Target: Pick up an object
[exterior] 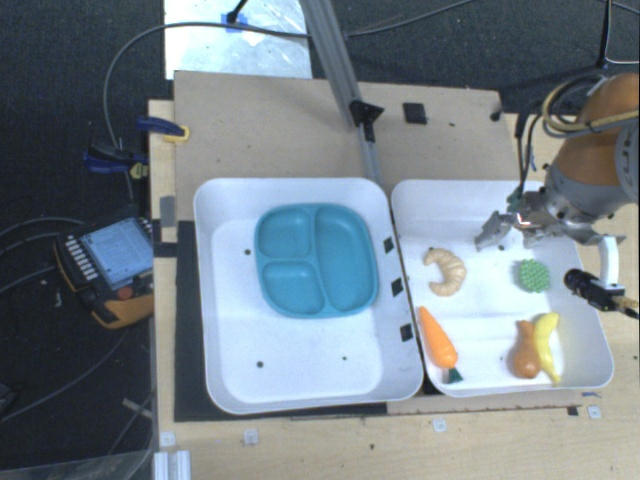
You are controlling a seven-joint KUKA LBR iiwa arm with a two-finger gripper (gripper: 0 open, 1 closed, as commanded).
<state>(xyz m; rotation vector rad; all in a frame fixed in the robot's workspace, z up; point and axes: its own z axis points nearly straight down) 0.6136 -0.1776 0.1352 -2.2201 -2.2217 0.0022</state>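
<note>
You are looking at two bins: the left bin [215,368] is holding one blue divided plate [316,259]. The right bin [440,196] is carrying one croissant [446,270], one carrot [437,340], one green ball [533,275], one banana [546,344] and one brown pear-shaped piece [524,352]. Your gripper [500,231] is hovering near that bin's far edge, apart from all five; its grip state is not discernible.

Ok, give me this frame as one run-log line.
hand: over right bin, nothing seen held | items: croissant, carrot, green ball, banana | left bin: blue plate
</note>
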